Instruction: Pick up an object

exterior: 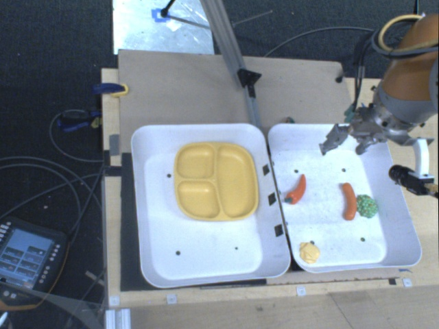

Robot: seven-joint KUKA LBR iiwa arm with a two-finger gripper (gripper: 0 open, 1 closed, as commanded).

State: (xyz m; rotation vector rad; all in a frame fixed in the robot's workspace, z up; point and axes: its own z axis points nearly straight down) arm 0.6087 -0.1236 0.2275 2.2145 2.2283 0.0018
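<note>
Yellow tray (216, 181) left bin (154, 252) — sausage (349, 201) touching broccoli (367, 206).

We look down at a slant from above the bench (206, 88), both bins in frame, the arm (411, 60) entering at three o'clock.

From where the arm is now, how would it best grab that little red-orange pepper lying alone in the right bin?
Probably from straight above, closing across the middle of the pepper. It lies flat and slim, slanting across the right bin floor, with bare space on both long sides, so fingers fit either side of its narrow width.
</note>
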